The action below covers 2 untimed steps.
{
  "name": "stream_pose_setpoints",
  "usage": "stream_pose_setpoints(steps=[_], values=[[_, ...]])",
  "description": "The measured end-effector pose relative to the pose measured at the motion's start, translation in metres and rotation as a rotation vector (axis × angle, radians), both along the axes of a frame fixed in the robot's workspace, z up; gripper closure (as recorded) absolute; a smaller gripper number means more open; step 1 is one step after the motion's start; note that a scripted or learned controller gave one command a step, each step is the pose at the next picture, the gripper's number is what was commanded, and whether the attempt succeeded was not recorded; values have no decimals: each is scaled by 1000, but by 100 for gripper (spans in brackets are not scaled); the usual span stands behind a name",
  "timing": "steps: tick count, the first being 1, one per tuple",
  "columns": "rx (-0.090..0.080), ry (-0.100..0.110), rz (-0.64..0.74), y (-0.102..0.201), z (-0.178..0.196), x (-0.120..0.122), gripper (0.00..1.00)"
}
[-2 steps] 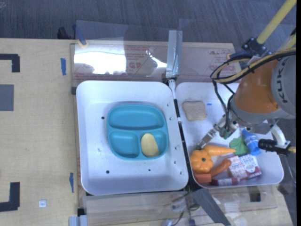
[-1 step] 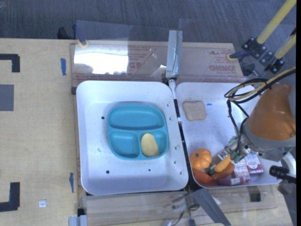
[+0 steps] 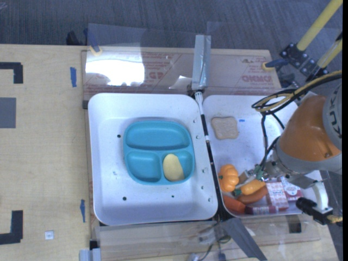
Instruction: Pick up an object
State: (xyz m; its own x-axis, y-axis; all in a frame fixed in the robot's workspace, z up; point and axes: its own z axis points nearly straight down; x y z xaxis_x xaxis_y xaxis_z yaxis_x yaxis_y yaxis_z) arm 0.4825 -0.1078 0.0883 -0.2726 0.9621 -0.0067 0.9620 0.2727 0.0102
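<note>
At the near edge of the right bin (image 3: 251, 125) lies a small pile: a red and white packet (image 3: 278, 196), a red pepper (image 3: 235, 204), a carrot (image 3: 251, 187) and an orange pumpkin (image 3: 228, 177). The claw (image 3: 265, 171) hangs low right over this pile, close to the carrot. The wrist hides its tips, so nobody can tell if it is spread or pinching.

To do this step well, the claw should probably go for one toy alone. The carrot on top looks easiest. The toys sit tight against the bin wall, so there is little room there.

Farther back, a slice of bread (image 3: 224, 128) lies by itself with lots of bare white floor around it.

In the left bin (image 3: 106, 156), a yellow potato (image 3: 173, 167) rests in a blue tray (image 3: 157, 151).
</note>
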Motion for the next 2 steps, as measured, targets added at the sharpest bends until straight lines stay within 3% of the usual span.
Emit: stream_pose_setpoints(steps=[1,2], values=[[0,-7,-1,0,11,2,100],[5,0,4,47,101,85,100]])
